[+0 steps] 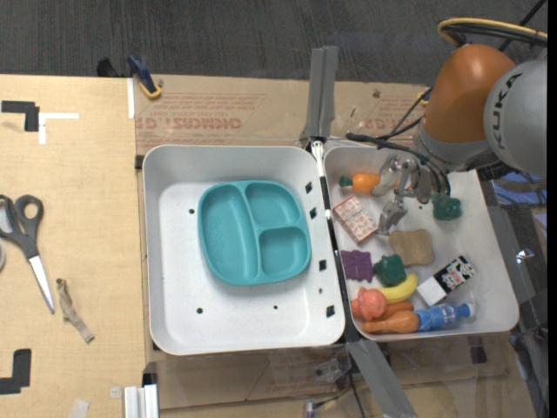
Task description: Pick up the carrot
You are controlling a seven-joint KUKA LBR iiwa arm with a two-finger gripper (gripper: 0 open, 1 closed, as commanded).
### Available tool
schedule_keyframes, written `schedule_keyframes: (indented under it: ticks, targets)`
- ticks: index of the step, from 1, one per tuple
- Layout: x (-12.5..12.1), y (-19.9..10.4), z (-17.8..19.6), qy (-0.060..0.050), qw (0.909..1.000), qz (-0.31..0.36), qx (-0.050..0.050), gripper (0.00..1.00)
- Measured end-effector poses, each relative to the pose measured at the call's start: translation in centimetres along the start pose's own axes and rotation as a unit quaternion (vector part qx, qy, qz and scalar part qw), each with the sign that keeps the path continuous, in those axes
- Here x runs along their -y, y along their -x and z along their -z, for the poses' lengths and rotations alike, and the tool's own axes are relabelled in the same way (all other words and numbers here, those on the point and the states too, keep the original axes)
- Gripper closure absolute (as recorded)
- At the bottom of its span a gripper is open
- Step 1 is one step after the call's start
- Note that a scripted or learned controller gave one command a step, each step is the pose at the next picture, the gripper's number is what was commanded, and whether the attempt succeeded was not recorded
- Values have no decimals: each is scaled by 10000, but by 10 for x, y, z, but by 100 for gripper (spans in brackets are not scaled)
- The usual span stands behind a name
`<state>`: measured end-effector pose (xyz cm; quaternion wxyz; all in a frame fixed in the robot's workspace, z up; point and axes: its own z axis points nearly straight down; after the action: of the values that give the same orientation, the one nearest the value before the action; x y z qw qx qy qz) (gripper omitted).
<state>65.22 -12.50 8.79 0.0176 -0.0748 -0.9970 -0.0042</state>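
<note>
One carrot [364, 181] lies near the right bin's [496, 233] back left corner, so the gripper [396, 207], seemingly spread and grasping nothing, should shift toward it before descending.

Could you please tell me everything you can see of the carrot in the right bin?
The carrot is a small toy, orange and glossy like plastic, with a dark green tip at its left end. It lies on its side on the floor of the right bin, near the bin's far left corner, close to the divider between the two bins. The gripper hangs just to its right, not gripping it. A pink-and-white card-like box lies just in front of it; whether they touch is unclear.
</note>
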Motion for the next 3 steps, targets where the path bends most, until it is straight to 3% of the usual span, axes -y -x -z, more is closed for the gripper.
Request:
schedule_keyframes:
  ticks: [1,2,3]
  targets:
    - [-24,-16,0,-29,9828,-1843,71,0]
    - [-7,-24,2,37,8984,-4389,162,0]
    - [12,2,1,-20,8962,-4437,37,0]
